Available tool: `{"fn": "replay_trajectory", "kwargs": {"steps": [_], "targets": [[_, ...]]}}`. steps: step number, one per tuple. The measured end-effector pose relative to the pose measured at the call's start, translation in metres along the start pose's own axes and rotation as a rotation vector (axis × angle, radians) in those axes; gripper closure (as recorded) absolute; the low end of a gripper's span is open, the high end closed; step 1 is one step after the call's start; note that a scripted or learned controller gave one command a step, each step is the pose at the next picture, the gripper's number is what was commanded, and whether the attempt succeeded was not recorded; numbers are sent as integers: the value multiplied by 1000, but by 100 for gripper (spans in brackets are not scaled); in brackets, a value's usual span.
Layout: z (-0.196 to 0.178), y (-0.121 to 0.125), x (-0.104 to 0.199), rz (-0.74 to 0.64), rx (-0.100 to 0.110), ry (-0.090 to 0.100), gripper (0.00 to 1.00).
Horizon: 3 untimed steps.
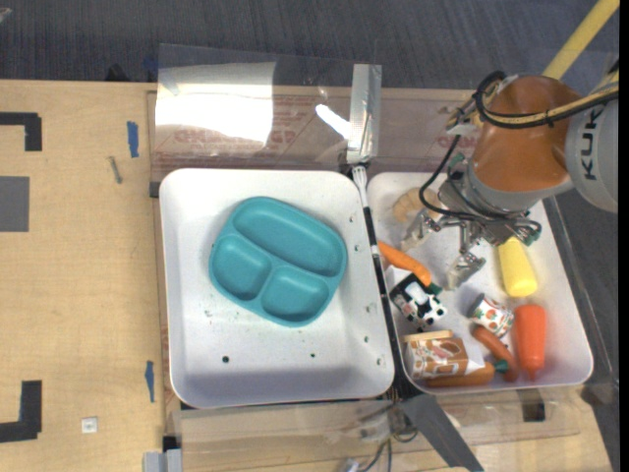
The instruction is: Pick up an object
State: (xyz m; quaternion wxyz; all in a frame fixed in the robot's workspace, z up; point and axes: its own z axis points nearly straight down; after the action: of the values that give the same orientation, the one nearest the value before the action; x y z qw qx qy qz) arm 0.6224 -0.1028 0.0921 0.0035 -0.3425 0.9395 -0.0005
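On the grey arm (595, 155), at the right edge, I can make out dark letters reading "KU", the start of a brand name that runs off the frame. The small orange carton (435, 354) in the right bin (575, 357) carries printing on its face, but it is too small and blurred for me to read. The little can (491, 316) beside it also has a printed label, equally unreadable. Nothing else here bears any legible writing.

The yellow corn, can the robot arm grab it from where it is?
Probably yes. The corn lies bare in the right bin, nothing on top, and the gripper hangs just beside it.
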Motion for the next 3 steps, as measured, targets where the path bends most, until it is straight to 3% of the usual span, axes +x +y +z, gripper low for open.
{"fn": "replay_trajectory", "kwargs": {"steps": [1,2,3], "targets": [[2,16,31,96,4,-5,0],[1,49,69,215,8,-7,0],[-48,8,60,139,5,-3,0]]}}
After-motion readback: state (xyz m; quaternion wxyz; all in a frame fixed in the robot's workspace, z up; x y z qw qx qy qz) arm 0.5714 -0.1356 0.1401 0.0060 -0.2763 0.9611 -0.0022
